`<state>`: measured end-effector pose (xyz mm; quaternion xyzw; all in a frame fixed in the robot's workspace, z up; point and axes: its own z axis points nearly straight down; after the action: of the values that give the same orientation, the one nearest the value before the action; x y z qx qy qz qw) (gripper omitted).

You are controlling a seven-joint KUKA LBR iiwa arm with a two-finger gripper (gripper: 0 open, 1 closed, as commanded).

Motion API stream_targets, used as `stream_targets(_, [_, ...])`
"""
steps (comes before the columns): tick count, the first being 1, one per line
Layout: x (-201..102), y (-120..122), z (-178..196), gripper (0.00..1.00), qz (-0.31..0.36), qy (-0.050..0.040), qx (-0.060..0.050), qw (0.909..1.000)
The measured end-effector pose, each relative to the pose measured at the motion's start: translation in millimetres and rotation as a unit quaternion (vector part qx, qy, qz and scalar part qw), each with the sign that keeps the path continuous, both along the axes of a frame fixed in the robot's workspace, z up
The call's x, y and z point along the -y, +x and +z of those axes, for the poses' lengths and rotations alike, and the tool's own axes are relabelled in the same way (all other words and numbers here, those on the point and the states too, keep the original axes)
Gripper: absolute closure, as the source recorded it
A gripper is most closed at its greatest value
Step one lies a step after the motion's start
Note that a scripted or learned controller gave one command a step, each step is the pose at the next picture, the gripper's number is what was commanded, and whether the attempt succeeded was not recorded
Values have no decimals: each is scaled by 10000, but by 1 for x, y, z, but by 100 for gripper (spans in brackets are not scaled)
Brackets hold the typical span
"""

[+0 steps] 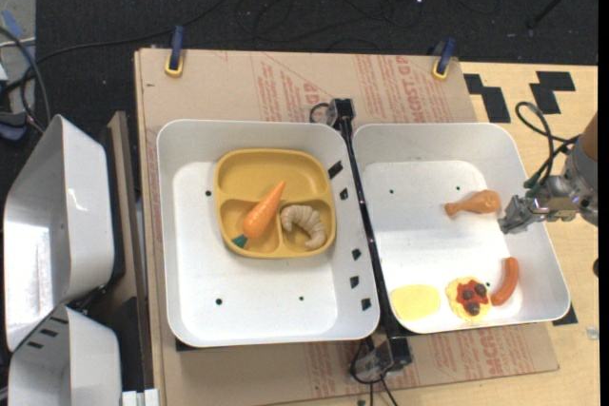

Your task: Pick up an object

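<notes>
Start at the left bin. It holds a yellow divided plate carrying a toy carrot and a pale shrimp-like piece. Nothing there is being approached.

Move to the right bin. A toy chicken drumstick lies toward its right side. Along the near edge you find a yellow disc, a small round piece with dark toppings and a sausage.

At the right rim, the hand sits just beside the drumstick, apparently not touching it. You cannot tell from this view whether it is apart or together.

Judge the task as not yet done: every object rests in a bin and nothing is lifted. The drumstick is the likely target. What remains is the grasp itself and the lift.
</notes>
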<state>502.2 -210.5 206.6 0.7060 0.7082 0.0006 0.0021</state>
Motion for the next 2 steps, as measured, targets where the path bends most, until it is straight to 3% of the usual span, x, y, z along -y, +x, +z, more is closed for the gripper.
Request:
stream_targets(1, [0, 1, 41, 100, 3, -4, 8, 10000])
stream_targets(2, [-48, 2, 36, 100, 20, 16, -22, 10000])
